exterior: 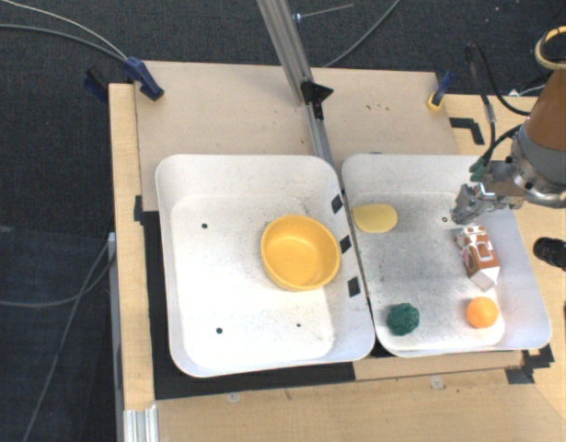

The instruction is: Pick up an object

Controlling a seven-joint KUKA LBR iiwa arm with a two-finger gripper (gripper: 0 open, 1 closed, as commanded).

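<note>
Arm (548,136) reaches in, tool (468,205) just above the carton (479,257).

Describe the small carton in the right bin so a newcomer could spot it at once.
Start at the right bin, the one the arm reaches over. Along its right side, just below the end effector, lies a small carton, white with orange-brown print. It is the only boxy item there; the orange ball below it and the green lump are rounded.

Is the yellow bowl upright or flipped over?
Upright. The yellow bowl in the left bin shows its open mouth and inner floor, with the rim facing up.
</note>
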